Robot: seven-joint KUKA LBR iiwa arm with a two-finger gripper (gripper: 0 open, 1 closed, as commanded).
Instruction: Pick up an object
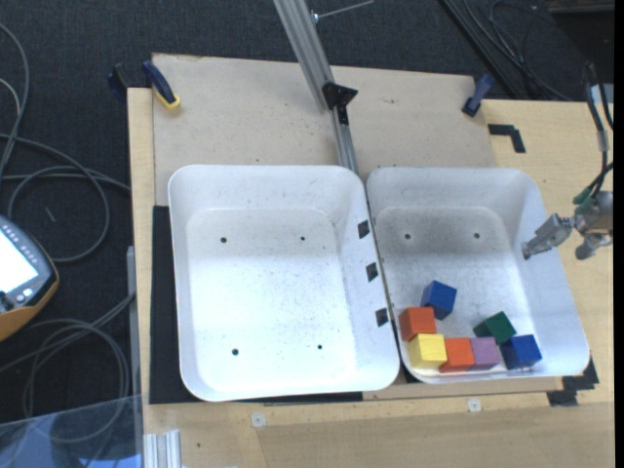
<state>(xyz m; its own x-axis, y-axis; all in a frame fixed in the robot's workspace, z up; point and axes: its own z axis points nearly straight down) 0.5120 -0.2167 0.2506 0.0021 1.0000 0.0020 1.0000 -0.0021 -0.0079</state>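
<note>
Grey metal, my hand hangs at the right edge of the frame, over the right bin's rim; I cannot tell how it stands. Blocks cluster in that bin's lower right corner. Left bin sits beside it on the worktop.

Gripper hangs at the right bin's right rim; coloured blocks cluster in its near corner.
</note>
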